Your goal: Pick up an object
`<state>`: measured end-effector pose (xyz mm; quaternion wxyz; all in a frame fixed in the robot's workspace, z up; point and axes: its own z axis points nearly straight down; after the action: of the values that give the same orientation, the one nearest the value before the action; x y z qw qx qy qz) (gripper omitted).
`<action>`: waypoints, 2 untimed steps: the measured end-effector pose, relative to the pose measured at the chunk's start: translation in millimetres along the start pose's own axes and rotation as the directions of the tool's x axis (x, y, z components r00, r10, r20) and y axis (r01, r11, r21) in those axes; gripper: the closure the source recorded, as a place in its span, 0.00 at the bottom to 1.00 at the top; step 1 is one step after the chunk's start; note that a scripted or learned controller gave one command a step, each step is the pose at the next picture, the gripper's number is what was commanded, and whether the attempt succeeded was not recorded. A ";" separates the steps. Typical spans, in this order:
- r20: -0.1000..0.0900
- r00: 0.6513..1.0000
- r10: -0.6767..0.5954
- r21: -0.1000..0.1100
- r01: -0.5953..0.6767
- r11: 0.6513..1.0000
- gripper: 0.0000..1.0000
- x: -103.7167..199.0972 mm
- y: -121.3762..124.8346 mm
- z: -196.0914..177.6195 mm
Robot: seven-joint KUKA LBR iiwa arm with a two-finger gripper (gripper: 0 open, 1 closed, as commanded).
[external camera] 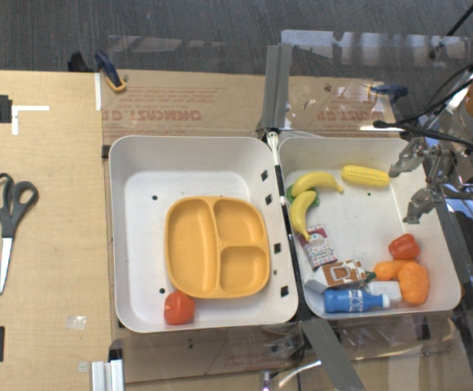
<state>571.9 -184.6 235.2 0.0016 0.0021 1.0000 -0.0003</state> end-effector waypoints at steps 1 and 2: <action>0.000 0.993 -0.122 0.000 0.122 0.993 0.00 4.8 -14.8 139.0; 0.030 0.999 0.040 0.007 -0.040 0.999 0.00 77.3 -36.1 133.5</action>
<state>494.8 -220.6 101.5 0.0163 0.0219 0.9996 -0.0039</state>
